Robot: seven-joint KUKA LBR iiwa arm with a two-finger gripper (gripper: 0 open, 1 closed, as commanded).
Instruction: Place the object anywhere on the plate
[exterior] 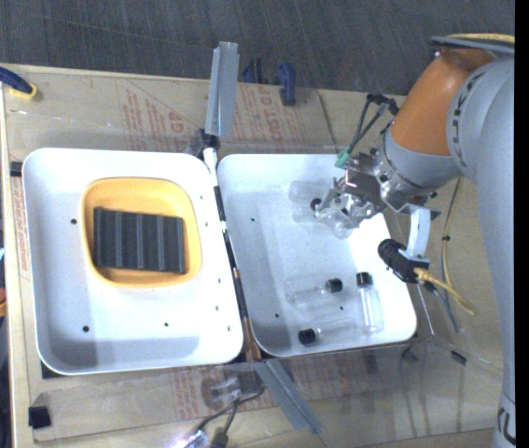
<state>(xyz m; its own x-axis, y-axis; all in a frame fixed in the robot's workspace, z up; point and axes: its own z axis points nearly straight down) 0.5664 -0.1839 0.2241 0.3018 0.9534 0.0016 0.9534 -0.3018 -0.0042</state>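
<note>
While over right bin [264, 250], jaws [339, 205] near clear vials [368, 304].

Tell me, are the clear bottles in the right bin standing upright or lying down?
Lying down. Each clear bottle rests on its side on the right bin floor, black caps pointing sideways.

1. The shallow white left bin [49, 250] is lying open from above; the yellow-rimmed plate with a dark ribbed centre [141, 234] is taking up its middle.
2. In the shallow white right bin [255, 250], the left half is lying bare.
3. Clear black-capped vials [368, 299] are crowding its lower right.
4. The grey arm with an orange band [441, 110] is blocking the upper right.
</note>
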